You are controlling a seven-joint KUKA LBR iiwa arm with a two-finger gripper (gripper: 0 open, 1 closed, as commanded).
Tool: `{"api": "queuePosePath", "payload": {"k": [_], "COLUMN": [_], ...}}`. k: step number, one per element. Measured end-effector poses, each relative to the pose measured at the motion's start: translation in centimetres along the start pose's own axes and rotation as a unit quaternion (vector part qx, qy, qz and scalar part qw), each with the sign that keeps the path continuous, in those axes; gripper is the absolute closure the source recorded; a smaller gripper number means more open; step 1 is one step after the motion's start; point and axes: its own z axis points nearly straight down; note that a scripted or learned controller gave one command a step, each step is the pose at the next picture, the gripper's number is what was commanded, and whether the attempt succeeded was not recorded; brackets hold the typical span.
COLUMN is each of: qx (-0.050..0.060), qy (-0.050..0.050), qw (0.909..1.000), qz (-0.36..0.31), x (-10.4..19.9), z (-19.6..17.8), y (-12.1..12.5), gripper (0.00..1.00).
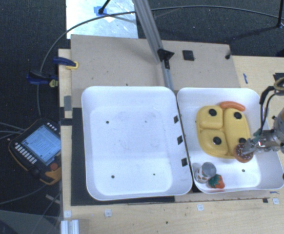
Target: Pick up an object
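Objects crowd the right bin: a large yellow toy, an orange piece at its top edge, a small brownish round item at its lower right. The gripper sits at that round item; whether its fingers are spread or closed cannot be told. A good grasp likely needs centring on it, clear of the yellow toy.
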Motion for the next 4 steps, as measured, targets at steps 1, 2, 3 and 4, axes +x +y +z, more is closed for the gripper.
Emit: {"api": "queuePosePath", "payload": {"k": [1, 2, 3, 4], "qx": [-0.001, 0.001, 0.002, 0.002], "qy": [0.000, 0.001, 0.002, 0.002], "qw": [1.0000, 1.0000, 1.0000, 1.0000], "qz": [-0.001, -0.001, -0.004, -0.004], "x": [-0.7, -0.8, 3.9, 8.5], "z": [-5.5, -8.8, -9.1, -8.6], "y": [1.0, 1.2, 1.7, 2.3], "gripper": [1.00, 1.00, 1.00, 1.00]}}
